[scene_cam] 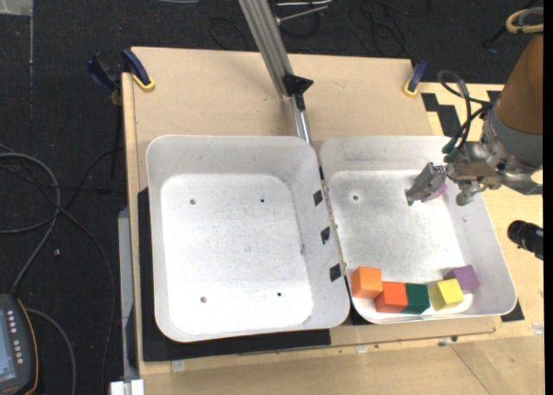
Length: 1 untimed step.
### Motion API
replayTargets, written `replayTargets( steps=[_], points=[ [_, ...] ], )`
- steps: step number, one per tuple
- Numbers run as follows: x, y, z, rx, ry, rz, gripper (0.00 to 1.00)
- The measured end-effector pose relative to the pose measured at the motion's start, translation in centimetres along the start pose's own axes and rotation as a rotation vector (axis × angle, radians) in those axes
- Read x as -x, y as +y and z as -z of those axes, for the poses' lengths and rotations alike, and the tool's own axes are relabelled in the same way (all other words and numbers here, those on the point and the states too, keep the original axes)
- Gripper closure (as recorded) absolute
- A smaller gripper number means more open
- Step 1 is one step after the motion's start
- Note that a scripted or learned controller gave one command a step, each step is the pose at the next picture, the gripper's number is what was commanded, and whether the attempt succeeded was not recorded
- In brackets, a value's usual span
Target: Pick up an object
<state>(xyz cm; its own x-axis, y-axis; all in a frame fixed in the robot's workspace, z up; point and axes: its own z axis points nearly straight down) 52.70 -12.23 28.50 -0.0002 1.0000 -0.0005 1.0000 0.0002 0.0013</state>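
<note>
White right bin (pixel 484 238) on wooden surface (pixel 225 95) | gripper (pixel 442 186) at its 1 o'clock, fingers spread, grasping nothing | orange (pixel 367 280), red (pixel 394 295), green (pixel 417 297), yellow (pixel 446 293), purple (pixel 466 277) blocks touching along 6 o'clock wall

The left bin (pixel 233 238) is lying open across its whole floor. In the right bin (pixel 406 229), the middle floor is staying bare, while five blocks (pixel 415 291) are crowding the lower edge of the frame's right half. The gripper (pixel 442 186) is hanging over that bin's upper right part. A metal pole (pixel 268 30) is slanting down from the upper middle toward the bins' shared wall.
</note>
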Motion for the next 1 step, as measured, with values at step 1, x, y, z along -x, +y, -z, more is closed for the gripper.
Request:
replayTargets(
  steps=[1],
  points=[
    [5.02,3.5,-7.01,-0.007,0.0,-0.004,0.0]
  ],
)
